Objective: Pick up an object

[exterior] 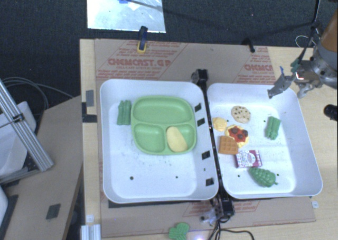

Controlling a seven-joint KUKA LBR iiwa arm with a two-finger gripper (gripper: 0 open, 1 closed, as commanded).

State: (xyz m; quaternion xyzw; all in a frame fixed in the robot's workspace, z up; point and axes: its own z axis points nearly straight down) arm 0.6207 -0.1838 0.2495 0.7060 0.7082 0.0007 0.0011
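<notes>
My gripper (290, 90) hangs above the far right corner of the right bin (306, 144), open, with nothing between its fingers. Below it in that bin lie several toy foods: a chocolate-chip cookie (240, 112), a green pickle-like piece (273, 127), a pale yellow piece (219, 124), a pizza slice (238, 134), a waffle (228, 145), a pink-and-white packet (248, 158) and a bumpy green vegetable (262, 176). The pickle-like piece is the nearest to the gripper, a little in front of it.
The left bin (113, 170) holds a green divided plate (158, 114) with a yellow potato-like piece (177, 139) in one compartment, and a green bean bundle (124, 112) beside it. Black clips (200, 75) join the bins. A green toy (179, 231) lies off the bench front.
</notes>
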